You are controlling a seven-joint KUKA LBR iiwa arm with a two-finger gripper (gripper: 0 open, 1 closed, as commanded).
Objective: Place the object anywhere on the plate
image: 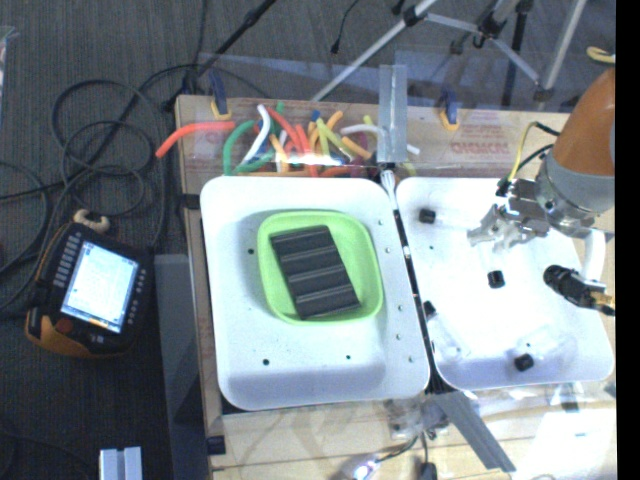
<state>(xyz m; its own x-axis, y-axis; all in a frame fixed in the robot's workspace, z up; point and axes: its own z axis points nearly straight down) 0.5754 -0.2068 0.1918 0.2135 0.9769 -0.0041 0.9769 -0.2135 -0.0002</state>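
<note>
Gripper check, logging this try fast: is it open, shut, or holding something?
Gripper: over the right bin; open or shut cannot be told, and no object seen in it.

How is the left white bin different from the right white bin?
The left bin holds a green plate with a dark ridged block on it; the right bin holds scattered small black pieces. The claw hangs over the right bin, not the left. Both are shallow and white.
</note>
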